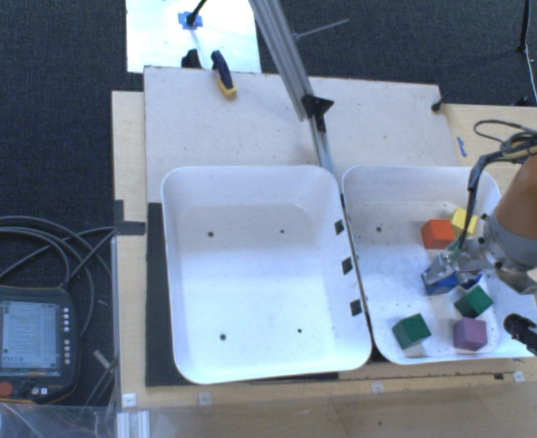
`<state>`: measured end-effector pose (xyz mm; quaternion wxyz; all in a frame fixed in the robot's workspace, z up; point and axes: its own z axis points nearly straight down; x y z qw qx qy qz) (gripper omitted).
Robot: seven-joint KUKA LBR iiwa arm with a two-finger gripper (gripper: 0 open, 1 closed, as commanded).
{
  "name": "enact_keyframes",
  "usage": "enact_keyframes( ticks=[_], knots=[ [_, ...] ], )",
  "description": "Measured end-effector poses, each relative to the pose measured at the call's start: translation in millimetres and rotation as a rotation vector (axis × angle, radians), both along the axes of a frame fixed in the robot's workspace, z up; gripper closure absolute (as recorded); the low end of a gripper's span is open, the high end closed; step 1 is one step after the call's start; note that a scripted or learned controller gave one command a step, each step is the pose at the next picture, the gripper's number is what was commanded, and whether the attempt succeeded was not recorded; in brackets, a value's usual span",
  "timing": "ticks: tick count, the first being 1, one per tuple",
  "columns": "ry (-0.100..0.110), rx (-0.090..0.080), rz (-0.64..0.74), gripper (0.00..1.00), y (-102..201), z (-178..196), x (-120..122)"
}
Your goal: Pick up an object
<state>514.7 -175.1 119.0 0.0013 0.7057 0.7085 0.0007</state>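
The camera is looking down on a pale surface (377, 121) that is carrying two white bins side by side. The left bin (181, 203) is lying next to the right bin (377, 185), their rims touching along the middle. The arm (532, 213), grey with an orange band, is reaching in from the right and hanging over the right bin. Its claw (446, 270) is sitting low among the blocks, just over a blue block (438, 284); whether the claw is spread or pinching, I cannot tell. An orange block (438, 234) is lying just above the claw, with a yellow block (462, 220) touching its right side. A dark green block (474, 302) is sitting just right of the blue one, a purple block (469, 334) is lying below it near the front rim, and a green block (412, 331) is resting to the left of the purple one. Left of the surface, a pendant (26, 340) with a screen is lying on the dark floor (49, 108), its cables (58, 240) curling above it
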Motion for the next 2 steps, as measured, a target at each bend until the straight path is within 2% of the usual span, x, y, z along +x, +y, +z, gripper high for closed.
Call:
enact_keyframes(
  ticks=[2],
  knots=[
    [-0.002,-0.001,0.001,1.00,6,84,8]
  ],
)
